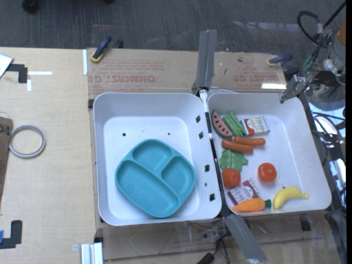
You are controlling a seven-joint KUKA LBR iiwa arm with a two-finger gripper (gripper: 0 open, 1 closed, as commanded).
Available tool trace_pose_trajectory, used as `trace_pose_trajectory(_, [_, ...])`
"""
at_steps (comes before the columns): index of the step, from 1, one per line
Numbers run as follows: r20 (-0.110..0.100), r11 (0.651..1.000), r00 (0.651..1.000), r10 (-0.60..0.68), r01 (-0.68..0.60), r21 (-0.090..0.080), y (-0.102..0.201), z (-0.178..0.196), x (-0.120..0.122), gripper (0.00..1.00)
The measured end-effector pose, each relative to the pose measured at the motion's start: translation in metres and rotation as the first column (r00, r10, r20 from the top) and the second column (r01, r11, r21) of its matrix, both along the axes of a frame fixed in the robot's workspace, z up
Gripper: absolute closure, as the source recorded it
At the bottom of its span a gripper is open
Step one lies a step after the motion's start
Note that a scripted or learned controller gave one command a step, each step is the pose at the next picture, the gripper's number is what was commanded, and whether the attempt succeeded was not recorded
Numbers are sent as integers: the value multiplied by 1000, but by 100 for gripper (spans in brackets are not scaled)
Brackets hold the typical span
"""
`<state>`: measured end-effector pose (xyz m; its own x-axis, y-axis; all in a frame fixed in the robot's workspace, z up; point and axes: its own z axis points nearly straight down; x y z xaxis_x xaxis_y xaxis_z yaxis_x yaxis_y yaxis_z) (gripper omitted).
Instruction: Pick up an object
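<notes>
Left bin (104,164): holds one teal divided plate (155,177), lying flat.
Right bin (311,164): holds small toy foods, clustered toward its left and near walls.
Arm: at the upper right; gripper (292,88) above the right bin's far corner, well apart from the food. Whether it is wide or narrow, I cannot tell.
Banana (289,196): near right corner, clear of neighbours; probably light, stiff, smooth plastic. Best taken across its middle.
Hot dog (244,143): beside watermelon slice (221,125); crowded.
Tomato (267,171): stands apart; round, likely to slip.
Carrot (250,205): against the near wall; awkward.
</notes>
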<state>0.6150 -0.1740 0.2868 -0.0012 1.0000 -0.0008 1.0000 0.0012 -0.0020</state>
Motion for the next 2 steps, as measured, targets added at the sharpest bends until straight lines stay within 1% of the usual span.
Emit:
trace_pose_trajectory(1, [0, 992, 992, 127, -127, 1, 55, -113, -23, 0])
trace_pose_trajectory(2, [9, 988, 988, 157, -157, -3, 49, -182, 24, 0])
